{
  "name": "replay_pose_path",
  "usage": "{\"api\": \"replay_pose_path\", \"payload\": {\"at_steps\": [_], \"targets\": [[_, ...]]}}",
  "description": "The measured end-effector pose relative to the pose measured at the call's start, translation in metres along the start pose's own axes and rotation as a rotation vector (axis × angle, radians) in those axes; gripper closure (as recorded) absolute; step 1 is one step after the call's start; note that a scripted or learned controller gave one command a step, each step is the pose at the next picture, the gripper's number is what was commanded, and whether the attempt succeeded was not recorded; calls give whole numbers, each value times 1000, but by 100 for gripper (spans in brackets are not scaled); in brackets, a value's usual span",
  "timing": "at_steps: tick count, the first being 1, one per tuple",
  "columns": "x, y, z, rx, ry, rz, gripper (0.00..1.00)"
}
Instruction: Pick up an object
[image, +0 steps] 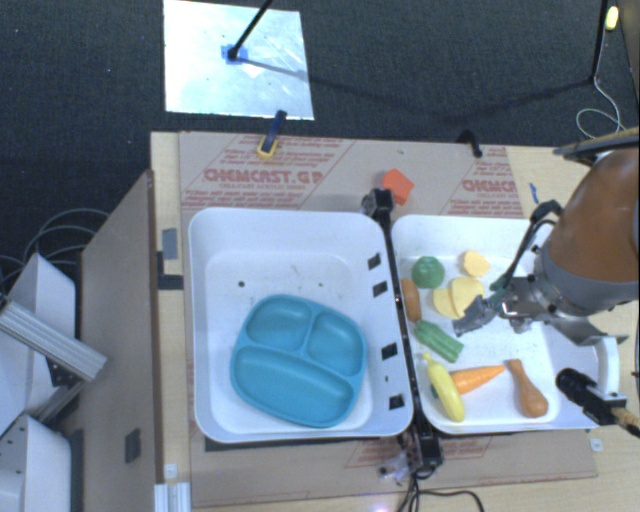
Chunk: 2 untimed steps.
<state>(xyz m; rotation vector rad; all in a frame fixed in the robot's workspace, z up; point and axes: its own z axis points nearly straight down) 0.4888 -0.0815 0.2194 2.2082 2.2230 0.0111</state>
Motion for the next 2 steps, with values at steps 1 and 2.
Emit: {"api": "replay_pose_path", "payload": {"at_steps": [1,2], "targets": [[-8,-5,93,17,2,6,0],[-1,0,-30,-2,-1,1,0]]}}
